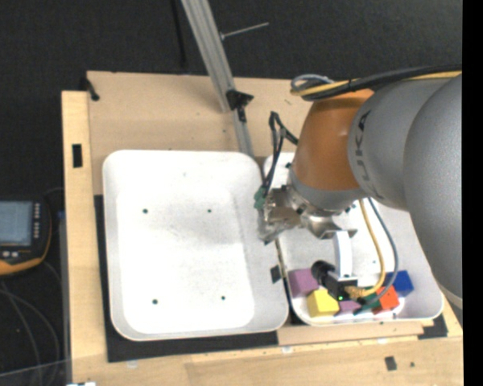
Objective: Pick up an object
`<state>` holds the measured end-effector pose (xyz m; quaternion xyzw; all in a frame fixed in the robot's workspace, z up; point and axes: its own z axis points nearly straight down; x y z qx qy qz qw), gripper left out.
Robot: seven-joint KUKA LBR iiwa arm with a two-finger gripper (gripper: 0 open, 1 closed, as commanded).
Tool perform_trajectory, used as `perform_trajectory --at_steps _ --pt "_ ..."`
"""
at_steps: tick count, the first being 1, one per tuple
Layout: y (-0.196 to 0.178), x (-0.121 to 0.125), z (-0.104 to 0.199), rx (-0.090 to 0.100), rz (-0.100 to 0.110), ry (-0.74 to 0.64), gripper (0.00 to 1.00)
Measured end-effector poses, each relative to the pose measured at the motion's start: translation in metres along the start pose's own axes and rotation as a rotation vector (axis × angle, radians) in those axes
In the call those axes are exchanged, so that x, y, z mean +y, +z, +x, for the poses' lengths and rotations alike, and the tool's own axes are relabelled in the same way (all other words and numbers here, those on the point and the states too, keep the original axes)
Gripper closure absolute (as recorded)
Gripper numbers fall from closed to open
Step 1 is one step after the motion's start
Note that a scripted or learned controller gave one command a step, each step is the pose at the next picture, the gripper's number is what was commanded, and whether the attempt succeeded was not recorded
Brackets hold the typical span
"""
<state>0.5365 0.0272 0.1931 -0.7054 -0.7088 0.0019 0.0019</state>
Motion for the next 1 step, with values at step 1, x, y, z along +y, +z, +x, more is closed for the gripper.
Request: perform_trajectory --at_steps 1 --pt "-0.0036 0.0254 0.0662 0.001 -0.007 -0.003 1.0"
